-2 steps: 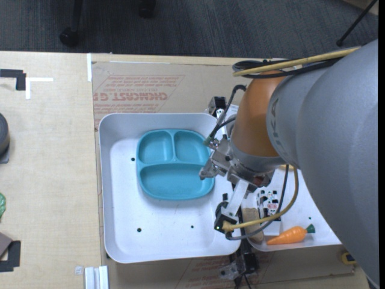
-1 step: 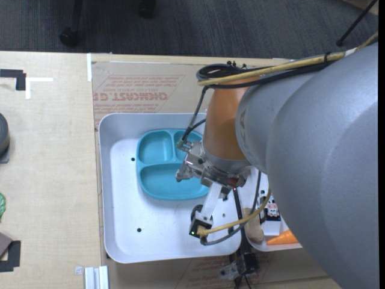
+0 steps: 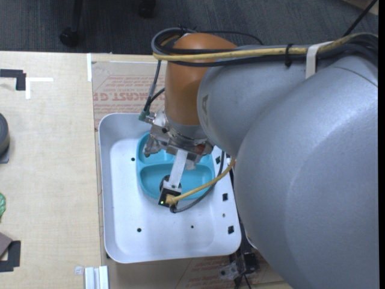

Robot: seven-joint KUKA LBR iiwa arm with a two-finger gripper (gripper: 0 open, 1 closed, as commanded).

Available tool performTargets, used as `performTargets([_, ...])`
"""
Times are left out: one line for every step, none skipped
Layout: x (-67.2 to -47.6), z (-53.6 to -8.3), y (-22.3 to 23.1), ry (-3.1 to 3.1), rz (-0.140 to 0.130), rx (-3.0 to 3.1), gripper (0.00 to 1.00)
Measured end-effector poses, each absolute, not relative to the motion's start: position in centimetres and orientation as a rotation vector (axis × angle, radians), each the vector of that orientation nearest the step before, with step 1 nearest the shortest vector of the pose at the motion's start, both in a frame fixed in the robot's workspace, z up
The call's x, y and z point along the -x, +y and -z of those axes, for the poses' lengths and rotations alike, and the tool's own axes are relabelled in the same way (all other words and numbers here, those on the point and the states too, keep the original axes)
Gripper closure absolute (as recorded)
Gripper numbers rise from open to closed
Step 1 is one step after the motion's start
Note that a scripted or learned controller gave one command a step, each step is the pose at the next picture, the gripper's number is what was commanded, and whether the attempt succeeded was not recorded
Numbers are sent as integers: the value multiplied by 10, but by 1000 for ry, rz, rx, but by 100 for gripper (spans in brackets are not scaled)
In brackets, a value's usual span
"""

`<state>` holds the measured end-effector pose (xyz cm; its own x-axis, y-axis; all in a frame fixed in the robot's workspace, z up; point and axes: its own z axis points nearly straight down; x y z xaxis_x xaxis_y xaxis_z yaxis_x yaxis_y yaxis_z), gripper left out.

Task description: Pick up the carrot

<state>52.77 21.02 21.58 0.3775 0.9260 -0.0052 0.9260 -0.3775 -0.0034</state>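
A white bin (image 3: 123,224) holds a light blue bowl (image 3: 149,184) in its upper middle. My gripper (image 3: 157,148) hangs low over the bowl's upper left part, under the orange wrist band (image 3: 183,83). The grey arm (image 3: 295,137) reaches in from the right and hides the bin's right side and part of the bowl. What lies under the gripper is hidden by the wrist.
The bin rests on brown cardboard (image 3: 120,89). To the left is pale wooden bench (image 3: 48,161), with a dark round thing (image 3: 2,138) and a green thing (image 3: 1,203) at its left edge. The bin floor in front of the bowl is bare white.
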Motion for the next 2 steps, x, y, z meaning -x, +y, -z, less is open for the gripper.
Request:
performTargets([-550,-94,192,1477,6,-2771,0])
performTargets([-559,-132,137,1510,10,-2755,0])
